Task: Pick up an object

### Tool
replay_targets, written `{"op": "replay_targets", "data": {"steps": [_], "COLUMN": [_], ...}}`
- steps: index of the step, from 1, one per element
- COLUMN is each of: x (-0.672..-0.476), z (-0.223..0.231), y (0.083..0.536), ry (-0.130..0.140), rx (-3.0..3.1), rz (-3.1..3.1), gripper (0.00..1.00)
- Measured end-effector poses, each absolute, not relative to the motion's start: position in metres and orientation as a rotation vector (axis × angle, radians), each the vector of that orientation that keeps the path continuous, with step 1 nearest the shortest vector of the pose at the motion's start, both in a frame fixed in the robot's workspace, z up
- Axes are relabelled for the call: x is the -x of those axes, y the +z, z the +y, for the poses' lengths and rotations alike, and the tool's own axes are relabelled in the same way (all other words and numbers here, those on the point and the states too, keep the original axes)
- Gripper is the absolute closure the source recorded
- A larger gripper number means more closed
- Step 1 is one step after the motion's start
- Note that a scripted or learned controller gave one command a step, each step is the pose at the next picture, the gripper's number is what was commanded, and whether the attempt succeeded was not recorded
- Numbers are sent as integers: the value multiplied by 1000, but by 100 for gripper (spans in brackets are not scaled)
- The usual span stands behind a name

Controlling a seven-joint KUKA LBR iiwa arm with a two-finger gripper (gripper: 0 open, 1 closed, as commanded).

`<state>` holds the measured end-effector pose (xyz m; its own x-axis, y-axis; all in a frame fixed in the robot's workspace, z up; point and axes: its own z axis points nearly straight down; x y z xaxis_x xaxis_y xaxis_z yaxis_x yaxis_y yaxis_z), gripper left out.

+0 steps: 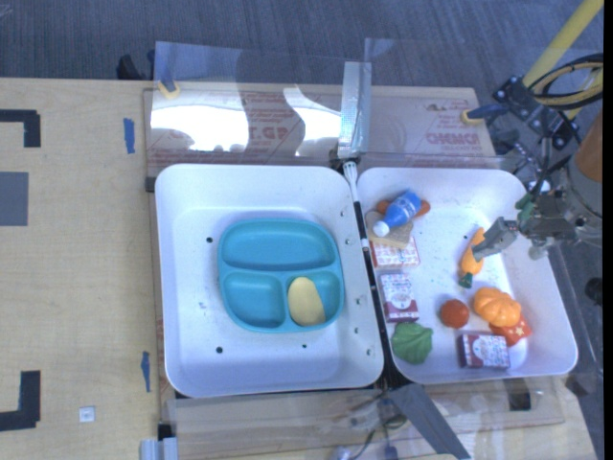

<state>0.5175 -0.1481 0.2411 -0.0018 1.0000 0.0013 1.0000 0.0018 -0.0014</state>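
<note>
The right bin (442, 184) holds several small items. An orange carrot-like piece (470, 258) with a green tip lies near its right side. My gripper (491, 241) hangs just to the right of and above that piece, close to it; nothing shows in its grasp. Also in this bin are a blue bottle (400, 210), a pale carton (395, 254), a red carton (399, 296), a red tomato (454, 311), an orange pumpkin (496, 306), a green leafy item (413, 341) and a dark red carton (484, 351).
The left bin (182, 257) bears a blue compartment tray (263, 247) with a yellow oval item (306, 301) in its lower right section. A clear divider wall (354, 113) stands behind the bins. Cables and a yellow hose (565, 36) run at the upper right.
</note>
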Motion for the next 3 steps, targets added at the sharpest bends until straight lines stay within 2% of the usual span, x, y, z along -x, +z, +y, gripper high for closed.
{"op": "replay_targets", "data": {"steps": [1, 2, 3], "x": [-566, -633, -636], "z": [-160, -178, -179], "y": [88, 86, 99], "ry": [-8, -2, -8], "rx": [2166, 2275, 2278], "rz": [-2287, -2170, -2178], "gripper": [0, 0, 100]}}
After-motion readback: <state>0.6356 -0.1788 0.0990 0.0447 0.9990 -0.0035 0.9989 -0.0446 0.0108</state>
